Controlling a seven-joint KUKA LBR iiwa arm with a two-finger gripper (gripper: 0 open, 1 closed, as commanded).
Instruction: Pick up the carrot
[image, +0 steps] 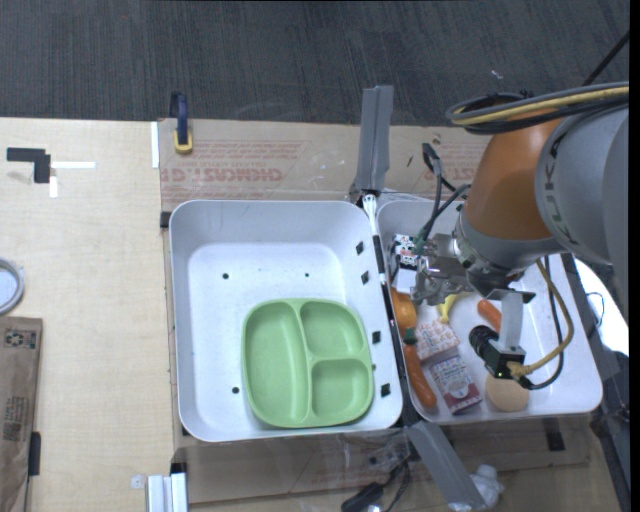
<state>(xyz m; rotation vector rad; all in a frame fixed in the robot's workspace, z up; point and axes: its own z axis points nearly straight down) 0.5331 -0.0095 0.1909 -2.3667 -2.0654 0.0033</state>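
The carrot, a long orange piece, lies along the left wall of the right bin, with a packet partly over its middle. Its upper end shows near a green top. My gripper hangs low in the upper left part of that bin, just right of the carrot's upper end. The wrist and cables hide the gripper's tips. Nothing visibly hangs from it.
A red and white packet lies beside the carrot. A beige round item, a small orange-red piece and a yellow item share that bin. In the left bin sits a green divided plate.
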